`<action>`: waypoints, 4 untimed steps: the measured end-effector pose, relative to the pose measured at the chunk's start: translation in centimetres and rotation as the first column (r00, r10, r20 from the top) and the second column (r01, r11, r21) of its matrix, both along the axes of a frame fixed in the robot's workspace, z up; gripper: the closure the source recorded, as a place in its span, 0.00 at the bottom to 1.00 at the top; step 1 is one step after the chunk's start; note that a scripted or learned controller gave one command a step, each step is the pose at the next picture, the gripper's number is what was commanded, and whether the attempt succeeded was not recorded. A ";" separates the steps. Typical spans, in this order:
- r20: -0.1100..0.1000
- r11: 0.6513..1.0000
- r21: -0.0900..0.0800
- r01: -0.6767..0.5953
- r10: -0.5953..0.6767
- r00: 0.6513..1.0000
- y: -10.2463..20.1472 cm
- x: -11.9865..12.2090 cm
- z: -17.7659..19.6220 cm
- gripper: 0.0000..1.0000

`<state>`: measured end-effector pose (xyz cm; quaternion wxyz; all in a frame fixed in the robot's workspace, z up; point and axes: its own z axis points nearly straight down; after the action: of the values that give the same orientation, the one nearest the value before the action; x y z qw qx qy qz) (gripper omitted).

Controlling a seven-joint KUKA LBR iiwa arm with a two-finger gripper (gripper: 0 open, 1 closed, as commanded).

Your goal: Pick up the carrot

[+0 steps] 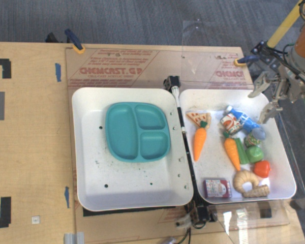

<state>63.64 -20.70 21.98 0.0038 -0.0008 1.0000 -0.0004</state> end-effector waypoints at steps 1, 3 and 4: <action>0.007 1.000 -0.001 0.030 -0.030 1.000 4.0 -2.2 -10.0 0.00; 0.009 0.956 0.005 0.294 -0.294 0.956 11.5 -11.3 -12.9 0.00; 0.023 0.956 0.007 0.292 -0.292 0.956 11.5 -10.8 -11.6 1.00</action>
<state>52.84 -9.17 10.39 0.0154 0.1467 0.9891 0.0007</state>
